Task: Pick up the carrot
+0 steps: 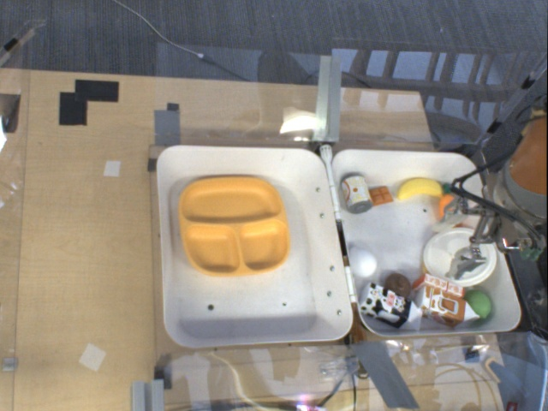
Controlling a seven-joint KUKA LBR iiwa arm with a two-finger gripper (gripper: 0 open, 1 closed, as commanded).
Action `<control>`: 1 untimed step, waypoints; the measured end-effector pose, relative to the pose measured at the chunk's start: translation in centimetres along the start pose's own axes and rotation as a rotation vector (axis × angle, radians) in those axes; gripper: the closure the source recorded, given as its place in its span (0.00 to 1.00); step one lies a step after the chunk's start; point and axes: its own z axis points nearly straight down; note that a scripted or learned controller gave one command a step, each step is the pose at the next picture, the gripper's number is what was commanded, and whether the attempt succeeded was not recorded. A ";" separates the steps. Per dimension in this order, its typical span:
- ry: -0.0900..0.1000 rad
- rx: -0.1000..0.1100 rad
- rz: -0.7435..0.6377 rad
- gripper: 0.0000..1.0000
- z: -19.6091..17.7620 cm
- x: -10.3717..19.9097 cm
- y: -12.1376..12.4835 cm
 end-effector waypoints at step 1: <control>0.000 -0.001 0.149 0.00 6.4 -7.2 -0.2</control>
